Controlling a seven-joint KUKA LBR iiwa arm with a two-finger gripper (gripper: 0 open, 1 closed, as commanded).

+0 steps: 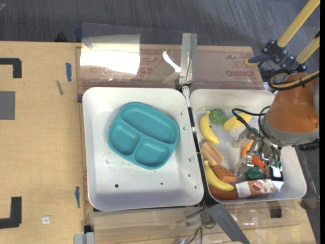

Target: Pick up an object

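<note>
My gripper is low in the right bin, on the arm with the orange band that comes in from the right. It sits over a small cluster of toy food: an orange piece, a red-orange piece and a dark green piece. I cannot tell whether anything is held. To its left lie a yellow banana, a hot dog bun and a second banana. A green broccoli and a yellow lemon lie toward the back.
A red and white carton lies along the right bin's front wall. The left bin holds a teal divided plate. A clear panel and a metal post stand behind the bins.
</note>
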